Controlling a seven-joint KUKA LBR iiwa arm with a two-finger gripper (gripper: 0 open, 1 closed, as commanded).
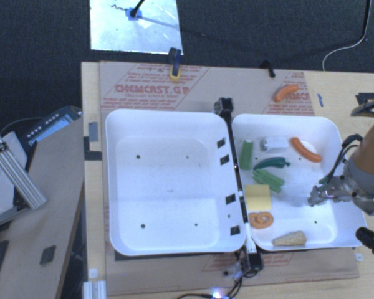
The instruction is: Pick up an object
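Objects are scattered in the right bin: an orange sausage, a green pepper, a yellow block and a cone. The gripper is seen low over the bin's right part, well apart from them; whether its jaws are parted cannot be told.

The only readable lettering stands on the brown protective sheet that covers the bench under the two white bins. It is printed in red, repeated in slanted rows. Behind the left bin, one row reads "CHEMCAST" followed by letters that look like "GP". Behind the right bin, the same red print recurs, but there it is too faint and small to make out.
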